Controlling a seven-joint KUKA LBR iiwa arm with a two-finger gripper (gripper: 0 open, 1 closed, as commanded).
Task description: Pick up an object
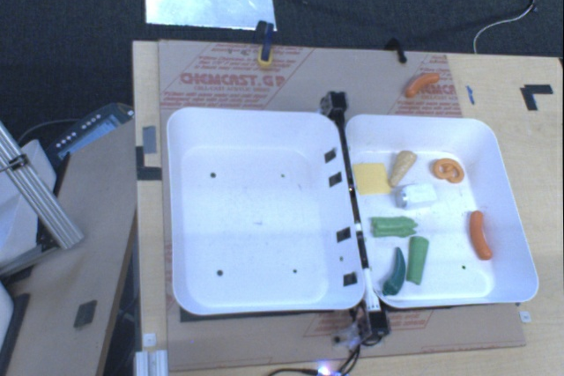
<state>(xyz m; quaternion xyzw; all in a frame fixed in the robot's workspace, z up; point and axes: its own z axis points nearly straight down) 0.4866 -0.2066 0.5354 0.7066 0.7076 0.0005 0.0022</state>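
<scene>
**Entry: pick candidates, right bin**

- Gripper: opening cannot be told; my arm enters from the right side, so the right-hand shallow white plastic bin (504, 189) is the nearer one to me.
- Nearest item: orange sausage-shaped toy (479, 235), just inside the bin's wall on my entry side, long axis running near-to-far, apart from its neighbours. I judge it the easiest grasp, with fingers closing across its width.
- Farther in: orange ring-like piece (448, 170); small white block (418, 195) touching a beige tapered piece (403, 166); flat yellow square slice (371, 178).
- Farthest, low cluster: flat green piece (393, 226), green cylinder (417, 260), dark green curved pod (395, 273), close together.
- Surface: smooth white floor, shallow walls.
- Room: open floor around the sausage; the wall beside it could foul a finger.
</scene>
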